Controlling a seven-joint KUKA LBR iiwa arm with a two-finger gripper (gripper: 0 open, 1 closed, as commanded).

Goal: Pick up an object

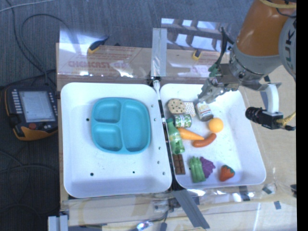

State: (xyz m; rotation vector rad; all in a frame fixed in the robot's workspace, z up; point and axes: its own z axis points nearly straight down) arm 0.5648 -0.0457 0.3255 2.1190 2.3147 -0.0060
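Strawberry (226, 172) at front of right bin (250, 150), red with green top. Beside it purple grapes (207, 166), green vegetable (196, 170), brown chocolate bar (179, 164). Further back: carrot (191, 134), red sausage (205, 140), orange (216, 125), green can (183, 121), cookie (175, 105), cracker (188, 109), green bottle (173, 136). Small jar (204, 111), grey with label, tilted, under gripper (208, 96). Gripper just above jar; cannot tell jaws released or clenched. Left bin (77, 170) bears blue tray (120, 125) with three compartments.
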